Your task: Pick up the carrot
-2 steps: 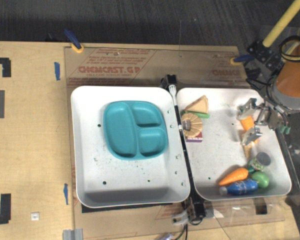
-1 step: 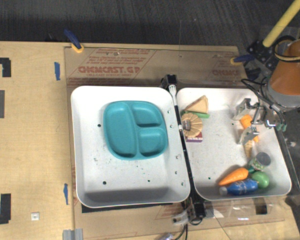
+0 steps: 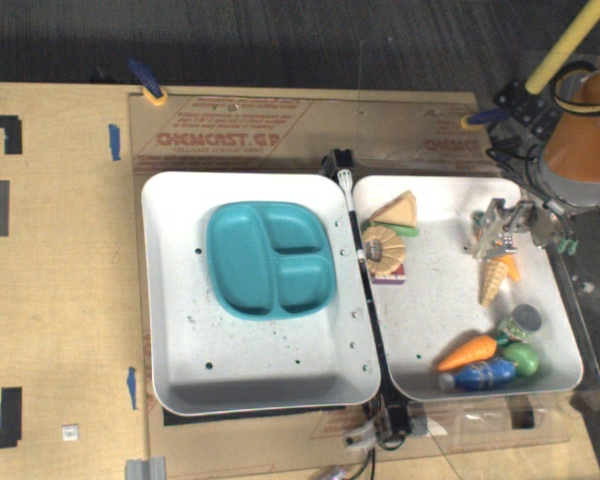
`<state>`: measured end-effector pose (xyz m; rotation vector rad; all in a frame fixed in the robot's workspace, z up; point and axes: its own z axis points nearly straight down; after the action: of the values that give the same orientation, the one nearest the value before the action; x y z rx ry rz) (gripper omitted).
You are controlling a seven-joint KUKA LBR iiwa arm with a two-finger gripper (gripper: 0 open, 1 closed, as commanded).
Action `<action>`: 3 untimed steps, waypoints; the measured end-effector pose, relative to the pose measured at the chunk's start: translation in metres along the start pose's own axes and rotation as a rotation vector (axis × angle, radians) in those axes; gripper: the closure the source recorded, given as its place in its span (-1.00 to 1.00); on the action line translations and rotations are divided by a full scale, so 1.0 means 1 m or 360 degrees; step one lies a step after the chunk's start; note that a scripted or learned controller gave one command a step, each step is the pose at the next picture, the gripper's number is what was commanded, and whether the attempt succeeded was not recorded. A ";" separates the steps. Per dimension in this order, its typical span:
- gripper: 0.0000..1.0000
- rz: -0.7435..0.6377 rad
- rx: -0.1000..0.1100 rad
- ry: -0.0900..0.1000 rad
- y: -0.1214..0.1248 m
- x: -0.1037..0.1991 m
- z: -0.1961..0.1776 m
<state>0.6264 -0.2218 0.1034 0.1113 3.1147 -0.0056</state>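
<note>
In the right bin (image 3: pixel 420 368), the carrot (image 3: pixel 470 350) lies by the near wall, touching a blue bottle (image 3: pixel 483 374) and just beside a green piece (image 3: pixel 521 356). The pincer (image 3: pixel 500 230) hangs farther back over an ice-cream cone (image 3: pixel 495 276) — whether it is apart or together I cannot tell. A descent there would likely catch the cone (not the carrot) — and the crowding neighbours could spoil a grasp.

The arm (image 3: pixel 580 133) is cut off by the frame's right edge, above the right bin (image 3: pixel 435 363). In that bin's near corner the carrot (image 3: pixel 470 350) partly overlaps a blue bottle (image 3: pixel 483 374); the round grey thing (image 3: pixel 525 318) beside them is too small to identify.
</note>
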 end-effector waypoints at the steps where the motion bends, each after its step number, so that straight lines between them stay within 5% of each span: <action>1: -1.00 0.0000 -0.0001 0.0003 0.000 0.000 0.001; 2: -1.00 -0.0020 -0.0002 0.0022 -0.001 -0.014 0.016; 3: 1.00 -0.0019 0.0003 -0.0003 0.000 -0.019 0.000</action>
<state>0.6451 -0.2236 0.1034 0.0923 3.1133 -0.0087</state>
